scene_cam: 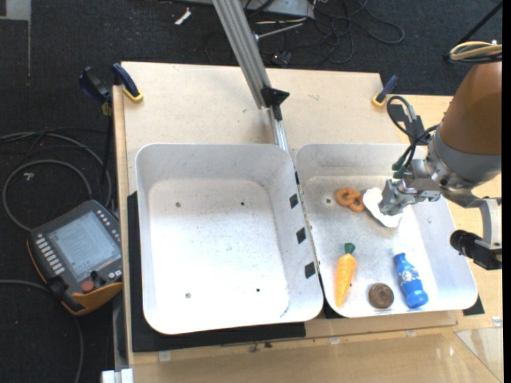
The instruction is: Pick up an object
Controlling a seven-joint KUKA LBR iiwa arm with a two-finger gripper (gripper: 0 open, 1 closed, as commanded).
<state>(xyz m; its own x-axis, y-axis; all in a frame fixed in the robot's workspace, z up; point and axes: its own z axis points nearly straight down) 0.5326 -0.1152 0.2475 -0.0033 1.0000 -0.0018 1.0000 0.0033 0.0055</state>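
Note:
In the right bin [327, 166] lie a small orange pretzel [349, 199], a white object [380, 210], an orange toy carrot [344, 274], a brown round disc [382, 295] and a blue bottle [409, 278]. My gripper [390, 204] hangs over the white object, just right of the pretzel, its tips down at that object. The arm's grey wrist and orange band [479, 110] come in from the right and cover the bin's far right corner.
The left bin [152, 174] sits beside the right one, with a row of black clips [302, 234] on the shared wall. A metal rail [243, 42] slants down from the top. Yellow clamps [132, 94] hold the board. A teach pendant [76, 250] lies at left.

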